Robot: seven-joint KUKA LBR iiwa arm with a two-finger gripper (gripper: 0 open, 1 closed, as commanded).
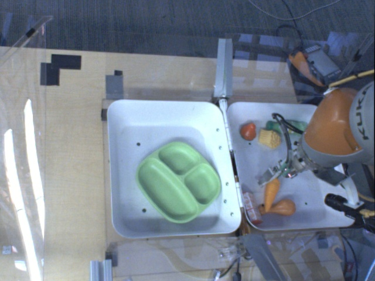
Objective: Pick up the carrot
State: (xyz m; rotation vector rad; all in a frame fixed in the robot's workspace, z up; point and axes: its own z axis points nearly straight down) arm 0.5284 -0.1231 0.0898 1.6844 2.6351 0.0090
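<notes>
The carrot (270, 194) is a short orange piece lying roughly upright in the picture, in the lower left part of the right bin (310, 218). My gripper (281, 171) hangs directly over the carrot's upper end, at or very close to it; contact is unclear. The grey arm with its orange band (331, 127) comes in from the right and covers the bin's right half.
Beside the carrot lie an orange-brown squash-shaped toy (281, 208) and a small red-and-white item (251, 206) by the bin's left wall. A red tomato (248, 131), yellow corn (269, 138) and a green piece (275, 124) lie further back. The left bin (126, 133) holds a green divided plate (179, 182).
</notes>
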